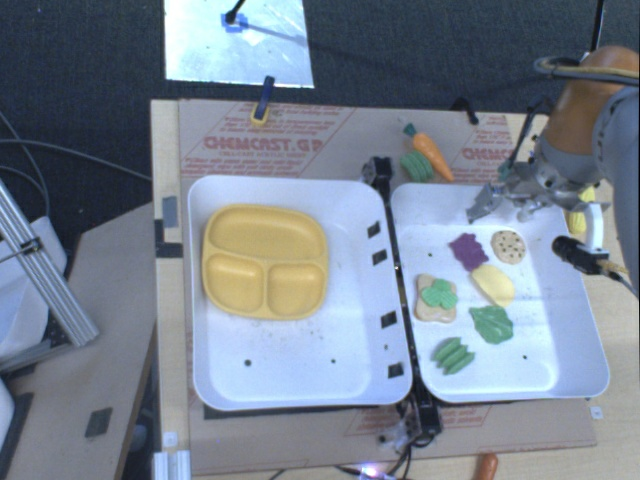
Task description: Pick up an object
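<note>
a: what could go wrong here?
b: the grey two-finger gripper (487, 206) hangs over the right white bin's (570, 368) far edge; a drop could strike bare floor or rim. i can't tell how it's set.
a: nearest thing?
b: the purple toy grape cluster (467, 250), small and lumpy, just below it beside the round speckled cookie (508, 246).

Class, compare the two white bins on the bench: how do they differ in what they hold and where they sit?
The left bin holds one large item, a yellow divided plate; the right bin holds several small toy foods, among them a cookie and a purple piece. The gripper hangs over the right bin's far edge, not the left bin. Both bins are shallow, white and similar in size.
</note>
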Controlling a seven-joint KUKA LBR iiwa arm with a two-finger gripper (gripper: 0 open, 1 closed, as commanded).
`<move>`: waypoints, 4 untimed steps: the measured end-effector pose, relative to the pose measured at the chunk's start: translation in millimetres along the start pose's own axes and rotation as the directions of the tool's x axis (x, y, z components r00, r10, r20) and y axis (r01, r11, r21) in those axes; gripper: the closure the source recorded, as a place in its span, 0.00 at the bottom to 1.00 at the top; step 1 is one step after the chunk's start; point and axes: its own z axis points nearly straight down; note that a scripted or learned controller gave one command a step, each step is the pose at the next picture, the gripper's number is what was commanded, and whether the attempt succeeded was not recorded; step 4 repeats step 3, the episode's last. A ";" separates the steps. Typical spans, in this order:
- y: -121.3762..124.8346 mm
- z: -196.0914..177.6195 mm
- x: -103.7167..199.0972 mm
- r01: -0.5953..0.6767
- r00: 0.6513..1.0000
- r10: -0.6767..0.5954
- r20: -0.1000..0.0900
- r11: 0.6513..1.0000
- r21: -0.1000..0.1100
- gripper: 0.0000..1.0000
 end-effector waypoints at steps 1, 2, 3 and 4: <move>-48.5 5.4 0.7 -0.003 1.000 0.003 -0.003 1.000 0.010 0.00; 1.3 -33.2 30.9 0.005 1.000 -0.005 -0.003 1.000 -0.001 0.00; -51.3 31.4 -7.9 -0.006 1.000 0.006 0.001 1.000 0.001 0.00; -51.3 31.4 -7.9 -0.006 1.000 0.006 0.001 1.000 0.001 0.00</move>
